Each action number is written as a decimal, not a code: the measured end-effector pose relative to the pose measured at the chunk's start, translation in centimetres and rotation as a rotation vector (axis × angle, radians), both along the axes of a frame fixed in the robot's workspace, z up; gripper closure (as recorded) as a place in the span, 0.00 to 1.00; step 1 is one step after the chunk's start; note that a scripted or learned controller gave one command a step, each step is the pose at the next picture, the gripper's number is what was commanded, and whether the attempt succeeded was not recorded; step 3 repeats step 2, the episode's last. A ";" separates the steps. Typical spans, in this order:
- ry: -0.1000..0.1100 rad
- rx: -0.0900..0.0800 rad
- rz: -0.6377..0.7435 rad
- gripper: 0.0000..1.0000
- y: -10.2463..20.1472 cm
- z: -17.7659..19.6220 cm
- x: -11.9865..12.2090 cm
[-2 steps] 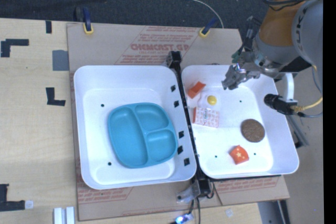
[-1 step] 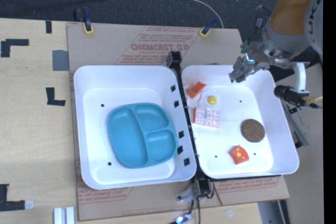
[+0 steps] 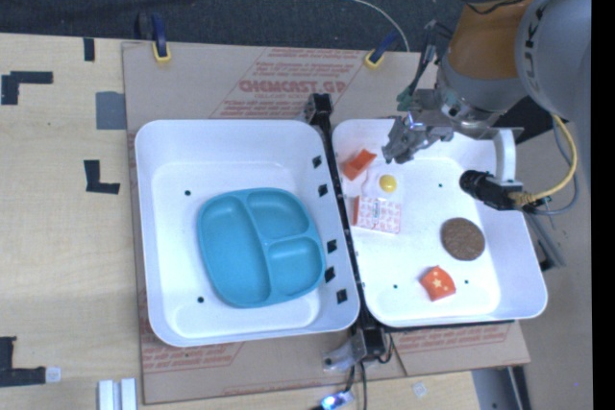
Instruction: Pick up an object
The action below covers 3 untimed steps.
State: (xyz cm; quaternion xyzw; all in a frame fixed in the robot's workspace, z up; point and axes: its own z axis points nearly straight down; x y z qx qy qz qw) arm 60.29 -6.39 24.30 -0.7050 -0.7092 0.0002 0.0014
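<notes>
Jaws state unclear above right bin, near orange packet, patterned packet's print unreadable

Two shallow white bins sit side by side mid-frame. The left bin holds a blue divided plate. The right bin holds an orange piece, a small yellow ball, a patterned packet, a brown disc and a red block. The gripper hangs over this bin's upper left, near the orange piece.
</notes>
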 end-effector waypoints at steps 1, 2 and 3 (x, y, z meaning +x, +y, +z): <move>0.000 0.000 0.001 1.00 5.7 0.5 -1.5; 0.001 0.000 0.001 1.00 11.5 -0.1 -1.7; 0.001 0.000 0.001 1.00 11.5 -0.1 -1.7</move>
